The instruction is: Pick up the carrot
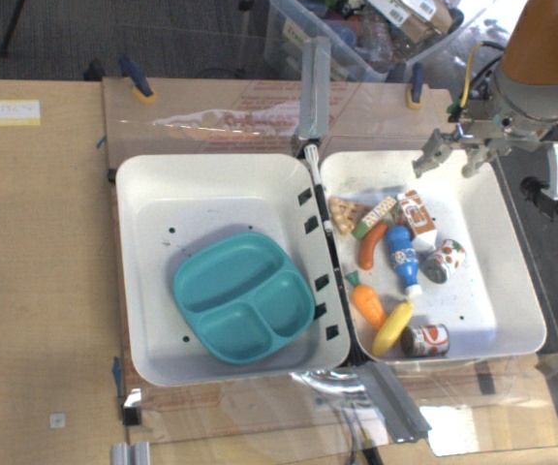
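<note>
The gripper (pixel 450 155) hangs in the upper right of the frame, over the top edge of the right bin (pixel 511 260). Its two fingers stand apart, open, and nothing is between them. Above it, the orange band of the arm (pixel 541 27) shows at the top right corner.

The carrot (pixel 367 304) lies in the lower left part of the right bin, close to the wall between the two bins. It is orange with a small green top, and it is well apart from the gripper. Just beside it, to the lower right, lies a banana (pixel 392 327), and the two seem to touch. A can (pixel 425 339) lies right of the banana, near the lower wall of the bin. Above the carrot there is a red sausage (pixel 372 244) and a blue bottle (pixel 403 257), both tilted.

In the left bin (pixel 143 221), a teal plate (pixel 243 297) with three compartments rests on the floor, in the lower middle of the frame.
</note>
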`<state>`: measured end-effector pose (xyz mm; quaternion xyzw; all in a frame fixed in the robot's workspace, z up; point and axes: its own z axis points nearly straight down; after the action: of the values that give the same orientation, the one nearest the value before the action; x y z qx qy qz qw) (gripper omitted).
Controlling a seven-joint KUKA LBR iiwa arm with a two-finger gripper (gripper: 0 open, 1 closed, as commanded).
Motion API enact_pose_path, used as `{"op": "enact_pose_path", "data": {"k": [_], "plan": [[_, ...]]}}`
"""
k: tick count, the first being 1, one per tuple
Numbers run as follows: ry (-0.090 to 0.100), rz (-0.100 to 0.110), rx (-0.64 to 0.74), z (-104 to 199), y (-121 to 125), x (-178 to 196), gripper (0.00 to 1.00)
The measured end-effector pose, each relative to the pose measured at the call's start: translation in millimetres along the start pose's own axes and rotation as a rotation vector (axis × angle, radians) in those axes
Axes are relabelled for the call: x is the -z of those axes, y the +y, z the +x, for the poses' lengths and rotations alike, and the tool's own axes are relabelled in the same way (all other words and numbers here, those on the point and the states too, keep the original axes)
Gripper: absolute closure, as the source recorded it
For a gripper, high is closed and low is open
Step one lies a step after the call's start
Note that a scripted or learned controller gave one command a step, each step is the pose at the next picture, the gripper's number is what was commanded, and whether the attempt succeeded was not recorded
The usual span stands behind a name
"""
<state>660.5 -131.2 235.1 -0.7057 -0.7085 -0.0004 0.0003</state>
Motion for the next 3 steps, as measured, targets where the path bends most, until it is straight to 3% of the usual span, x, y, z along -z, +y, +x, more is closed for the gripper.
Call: {"op": "enact_pose_path", "data": {"k": [1,2,3], "plan": [[-0.004,-0.017,0.113,27.6,-13.8,-99.5,0.00],[-0.004,-0.010,0.219,26.1,-135.1,-142.7,0.00],[-0.005,-0.013,0.376,30.1,-54.9,-144.2,0.00]]}}
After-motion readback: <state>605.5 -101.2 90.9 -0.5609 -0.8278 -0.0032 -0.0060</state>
